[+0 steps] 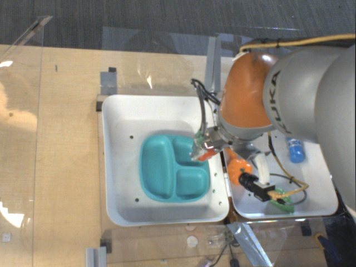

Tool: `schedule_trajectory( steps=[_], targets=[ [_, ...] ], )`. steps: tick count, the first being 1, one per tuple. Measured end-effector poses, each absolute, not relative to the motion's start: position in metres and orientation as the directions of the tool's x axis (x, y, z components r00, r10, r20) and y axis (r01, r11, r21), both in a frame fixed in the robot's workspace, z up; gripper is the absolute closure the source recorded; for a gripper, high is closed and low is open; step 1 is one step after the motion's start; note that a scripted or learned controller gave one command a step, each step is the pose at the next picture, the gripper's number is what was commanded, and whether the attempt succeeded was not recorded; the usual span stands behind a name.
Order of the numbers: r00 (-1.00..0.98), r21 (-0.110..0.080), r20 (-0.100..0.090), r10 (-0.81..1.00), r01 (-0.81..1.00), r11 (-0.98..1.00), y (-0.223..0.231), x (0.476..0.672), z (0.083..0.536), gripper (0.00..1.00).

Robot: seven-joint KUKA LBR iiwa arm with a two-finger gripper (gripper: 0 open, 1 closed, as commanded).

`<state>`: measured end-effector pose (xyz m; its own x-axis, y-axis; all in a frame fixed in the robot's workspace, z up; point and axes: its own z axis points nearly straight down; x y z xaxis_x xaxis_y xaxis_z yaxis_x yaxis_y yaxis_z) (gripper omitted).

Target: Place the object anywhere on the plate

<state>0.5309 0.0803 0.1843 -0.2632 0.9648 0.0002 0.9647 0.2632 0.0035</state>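
Glossy teal plastic plate (167, 168), smooth white plastic bin (125, 143), matt wood bench (50, 149)

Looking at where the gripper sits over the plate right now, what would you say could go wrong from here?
1. The gripper hangs at the right rim of the teal plate, with something orange by it. A release here might land on the rim and roll into the left bin.
2. The arm hides the grasp, so the piece may not be held at all.
3. The plate lies close to the divider; a low approach may nudge it.
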Motion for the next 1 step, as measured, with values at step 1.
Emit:
schedule_trajectory(
  steps=[1],
  targets=[
    [-0.262, 0.004, 0.0, 0.965, 0.965, 0.262, 0.0798, 0.5311, 0.1845, 0.0]
  ],
)
